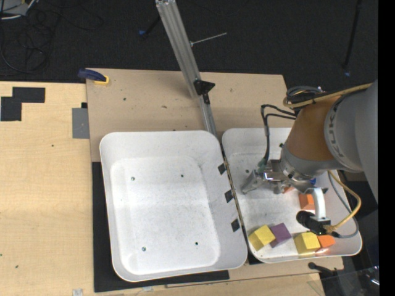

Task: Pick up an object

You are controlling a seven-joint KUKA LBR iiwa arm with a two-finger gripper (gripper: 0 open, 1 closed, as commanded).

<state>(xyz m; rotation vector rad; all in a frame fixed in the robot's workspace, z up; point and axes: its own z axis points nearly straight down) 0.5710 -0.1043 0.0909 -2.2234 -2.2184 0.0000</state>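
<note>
White plastic, shallow and rimmed: two bins sit side by side on the bench, the left bin [163,202] and the right bin [247,147], so that anything I lift from one can be set down in the other. I reach in from the right, my orange-banded wrist [308,134] bent over the right bin, which brings my gripper [259,180] low over its bare floor near the divider. Whether my jaws stand open or closed I cannot tell; the metal parts blur together, and I see nothing between them. The candidate objects lie grouped along the near edge of the right bin, apart from my gripper: a yellow block [261,236] touching a purple block [281,233], and further right a second yellow block [307,243] beside an orange piece [326,242]. Another orange block [307,200] lies partly hidden under my wrist. In my judgement the pick is not yet made; the nearest objects lie toward the near rim.
</note>
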